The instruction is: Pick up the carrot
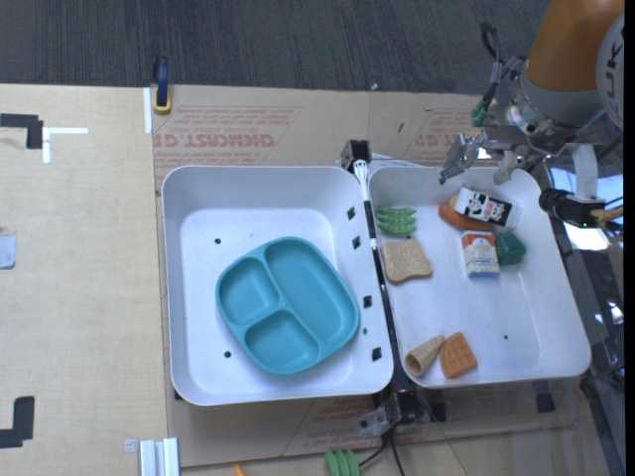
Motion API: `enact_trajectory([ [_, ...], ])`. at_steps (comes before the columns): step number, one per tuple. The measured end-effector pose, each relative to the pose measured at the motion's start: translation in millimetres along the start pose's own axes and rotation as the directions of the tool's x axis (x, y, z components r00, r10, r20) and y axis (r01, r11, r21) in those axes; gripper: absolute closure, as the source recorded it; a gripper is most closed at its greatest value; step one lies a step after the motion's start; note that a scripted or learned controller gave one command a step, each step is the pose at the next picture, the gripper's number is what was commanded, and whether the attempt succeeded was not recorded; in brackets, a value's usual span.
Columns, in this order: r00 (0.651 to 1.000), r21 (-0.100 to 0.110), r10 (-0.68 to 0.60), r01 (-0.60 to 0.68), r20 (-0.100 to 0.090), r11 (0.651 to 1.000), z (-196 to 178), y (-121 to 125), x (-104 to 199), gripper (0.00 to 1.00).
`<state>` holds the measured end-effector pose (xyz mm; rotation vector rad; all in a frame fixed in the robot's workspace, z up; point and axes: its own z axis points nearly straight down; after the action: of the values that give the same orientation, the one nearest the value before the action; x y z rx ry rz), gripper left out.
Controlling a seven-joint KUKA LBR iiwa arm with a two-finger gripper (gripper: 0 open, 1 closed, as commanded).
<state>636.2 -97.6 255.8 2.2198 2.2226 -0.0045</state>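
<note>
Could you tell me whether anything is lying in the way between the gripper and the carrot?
Yes. A small black-and-white carton lies on top of the carrot, leaving its orange left end exposed. The gripper hovers above the bin's far rim.

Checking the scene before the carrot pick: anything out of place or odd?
Yes. A green toy lies on the bench outside the bins, below their front edge. In the right bin, a small carton lies on the carrot, covering most of it.
</note>
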Motion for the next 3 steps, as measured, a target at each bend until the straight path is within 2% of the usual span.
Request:
enact_trajectory([
  [1, 0.994, 0.003, 0.107, -0.107, -0.001, 0.994, 56.1, -43.6, 42.7, 0.00],
  [2, 0.985, 0.004, 0.174, -0.174, -0.001, 0.985, 65.2, -100.9, 74.8, 0.00],
  [3, 0.984, 0.003, 0.177, -0.177, -0.001, 0.984, 65.1, -100.8, 74.3, 0.00],
])
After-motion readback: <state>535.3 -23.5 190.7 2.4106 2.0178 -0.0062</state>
